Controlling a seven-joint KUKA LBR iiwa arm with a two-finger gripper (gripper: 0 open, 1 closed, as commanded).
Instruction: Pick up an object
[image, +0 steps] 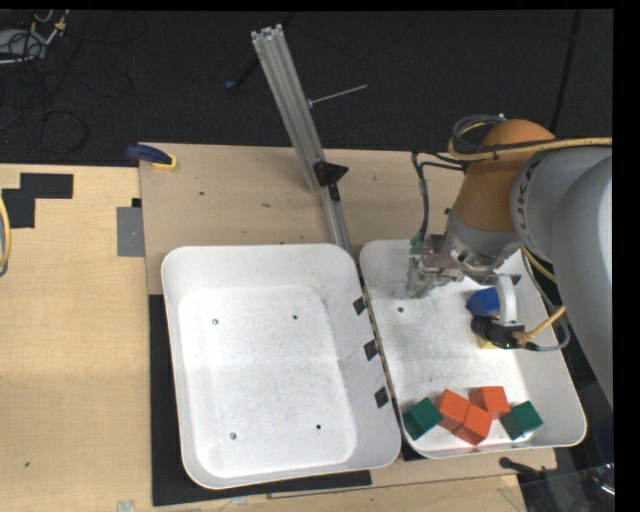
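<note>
The right-hand bin serves as the landmark. The gripper hangs over the far part of this bin, near its back rim, with the grey arm and its orange band rising behind it toward the bin's right side. Whether the gripper is spread or pressed together cannot be told, since it is small and partly masked by the wrist; nothing can be seen pinched in it.

The objects to be picked lie in the near part of the right-hand bin, well apart from the gripper. A dark green block sits nearest the bin's left wall. Just beside it, toward the bin's right, is an orange-red block, and a second orange-red block touches that one on its far side. Another dark green block lies at the right end of the cluster, close to the near rim. A blue object sits in the middle of the bin's right side, close under the arm, partly hidden by a white fitting and cables.

The left-hand bin adjoins the right-hand bin along its left wall. A slanted aluminium rail rises from behind the bins' shared edge.
</note>
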